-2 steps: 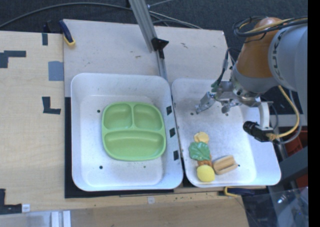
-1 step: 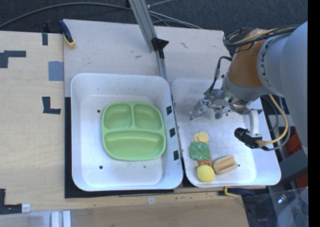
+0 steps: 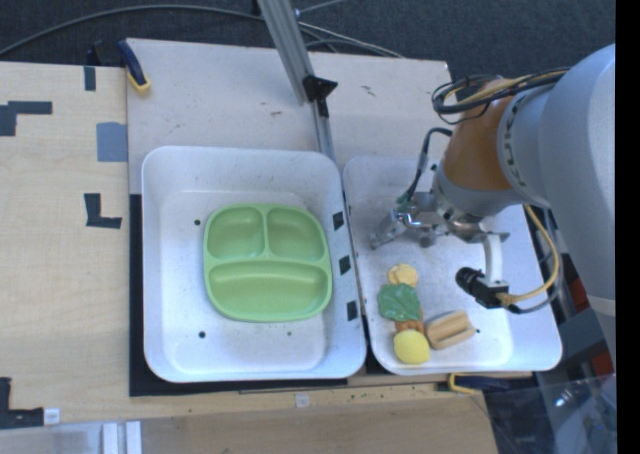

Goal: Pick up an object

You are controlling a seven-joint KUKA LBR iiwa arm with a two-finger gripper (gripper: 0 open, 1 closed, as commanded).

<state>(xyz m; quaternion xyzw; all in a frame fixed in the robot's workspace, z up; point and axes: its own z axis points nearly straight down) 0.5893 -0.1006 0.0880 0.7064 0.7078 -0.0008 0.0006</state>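
My gripper point(image 3: 405, 229) hangs over the upper middle of the right bin point(image 3: 520, 342), with nothing visibly held. Just below it lies a small yellow-tan piece point(image 3: 403, 274). Further toward the front sit a green leafy toy point(image 3: 399, 300) with an orange part under it, a yellow ball point(image 3: 411, 346) and a tan wooden block point(image 3: 449, 329). These objects are clustered at the bin's front left, apart from the gripper.
The left bin point(image 3: 170, 242) holds a green divided plate point(image 3: 267, 262). A grey metal pole point(image 3: 285, 22) slants in from the top and ends near the gap between the bins. Black cables point(image 3: 500, 294) hang from the wrist over the right bin.
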